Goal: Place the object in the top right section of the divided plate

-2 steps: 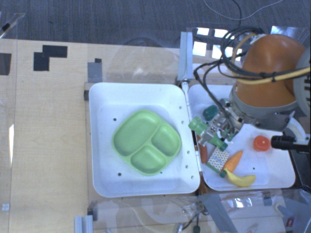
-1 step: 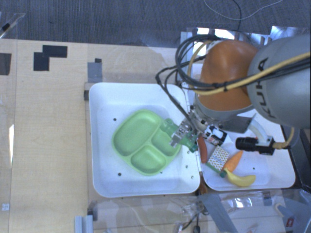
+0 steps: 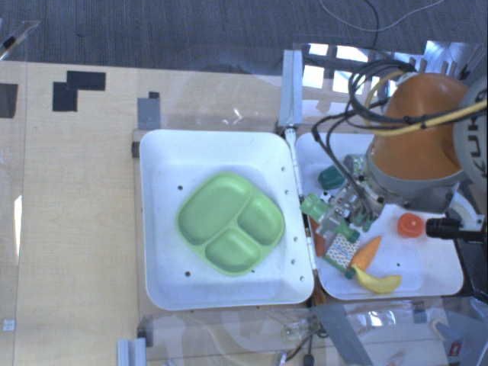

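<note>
Pale wooden bench (image 3: 76, 227) carried two shallow white bins side by side, with dark carpet beyond. Over the right bin (image 3: 446, 277) hung the grey arm (image 3: 423, 139), its orange band uppermost, reaching down toward the bin's left portion, evidently positioned for a pick among the loose items there. The left bin (image 3: 164, 280) held the green divided plate (image 3: 231, 223), set at a slant near the bin's middle; all three of its sections were bare, so the task was judged not yet accomplished.

The gripper (image 3: 343, 212) sat low among the clutter, just beside the divider between the bins. Whether its fingers were parted or closed on anything could not be told; cabling and wrist hardware obscured them.

Candidate objects lay in the right bin: a yellow banana (image 3: 377, 282) at the front edge, a carrot (image 3: 367, 252) touching it, a patterned packet (image 3: 340, 250) beside the carrot, a teal item (image 3: 331, 178) further back, and a small red tomato (image 3: 410, 225) well apart to the right. Which one the task intended could not be determined.
</note>
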Motion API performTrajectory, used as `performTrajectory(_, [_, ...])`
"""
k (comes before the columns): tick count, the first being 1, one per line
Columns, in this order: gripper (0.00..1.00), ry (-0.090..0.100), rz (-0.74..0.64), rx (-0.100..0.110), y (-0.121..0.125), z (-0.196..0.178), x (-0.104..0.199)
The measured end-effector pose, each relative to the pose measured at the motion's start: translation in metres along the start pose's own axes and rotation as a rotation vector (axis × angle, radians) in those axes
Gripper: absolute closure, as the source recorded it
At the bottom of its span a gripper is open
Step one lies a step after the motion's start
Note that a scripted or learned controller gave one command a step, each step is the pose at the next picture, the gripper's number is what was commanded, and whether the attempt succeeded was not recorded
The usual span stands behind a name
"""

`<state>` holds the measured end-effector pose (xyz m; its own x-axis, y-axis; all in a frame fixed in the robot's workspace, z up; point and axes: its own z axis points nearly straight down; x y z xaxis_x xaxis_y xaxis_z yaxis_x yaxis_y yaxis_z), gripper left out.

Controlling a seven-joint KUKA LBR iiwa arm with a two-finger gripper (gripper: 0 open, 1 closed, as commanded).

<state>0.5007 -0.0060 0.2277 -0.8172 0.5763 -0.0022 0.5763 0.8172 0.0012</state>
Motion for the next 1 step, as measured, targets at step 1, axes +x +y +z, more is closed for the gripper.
performTrajectory(1, [1.0,-0.002,-0.593,-0.003,0.0592,-0.0227,0.0551])
